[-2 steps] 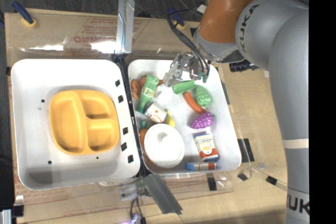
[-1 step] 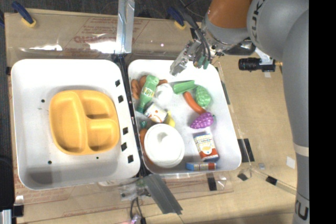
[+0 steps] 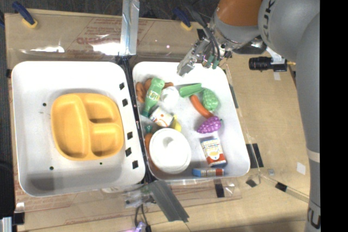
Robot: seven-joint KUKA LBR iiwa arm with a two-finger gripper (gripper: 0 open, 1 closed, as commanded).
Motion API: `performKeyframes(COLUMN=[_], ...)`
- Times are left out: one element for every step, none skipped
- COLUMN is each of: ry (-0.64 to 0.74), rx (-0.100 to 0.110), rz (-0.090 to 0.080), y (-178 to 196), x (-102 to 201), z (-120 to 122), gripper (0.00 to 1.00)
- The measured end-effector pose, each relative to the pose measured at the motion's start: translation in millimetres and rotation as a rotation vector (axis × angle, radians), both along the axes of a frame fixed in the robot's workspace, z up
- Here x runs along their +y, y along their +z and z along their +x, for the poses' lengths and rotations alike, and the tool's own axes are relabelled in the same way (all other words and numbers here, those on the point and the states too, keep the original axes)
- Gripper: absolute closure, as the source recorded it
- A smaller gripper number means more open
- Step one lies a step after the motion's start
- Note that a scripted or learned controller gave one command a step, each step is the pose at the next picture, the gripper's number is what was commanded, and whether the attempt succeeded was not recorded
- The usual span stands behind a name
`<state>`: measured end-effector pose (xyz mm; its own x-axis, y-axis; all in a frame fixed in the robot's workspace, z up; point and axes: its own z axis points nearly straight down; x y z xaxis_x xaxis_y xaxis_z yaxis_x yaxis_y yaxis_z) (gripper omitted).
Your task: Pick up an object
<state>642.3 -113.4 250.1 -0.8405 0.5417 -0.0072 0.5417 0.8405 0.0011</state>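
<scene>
The gripper (image 3: pixel 186 67) hangs above the right bin's (image 3: pixel 235 133) far rim, carrying nothing; whether its jaws are parted, I cannot tell. Nearest below them lies the green pepper (image 3: pixel 190 89). Best to descend straight, straddling it, clear of the carrot (image 3: pixel 199 106).

Grey arm (image 3: pixel 293 19), orange band, black KUKA lettering, metallic gripper (image 3: pixel 197 60).

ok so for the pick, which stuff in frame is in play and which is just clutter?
In play:
gripper, above the right bin's far rim
purple grapes
carrot
green bottle
white lid
small carton

Lying about:
left bin
yellow divided tray
blue clamps
</scene>
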Motion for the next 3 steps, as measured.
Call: performKeyframes(ry=[0.008,0.016,0.024], rx=[-0.002,-0.005,-0.008], rz=[-0.001,-0.003,-0.005], y=[11,22,33], x=[2,3,4], z=[1,2,3], gripper=[1.0,1.0,1.0])
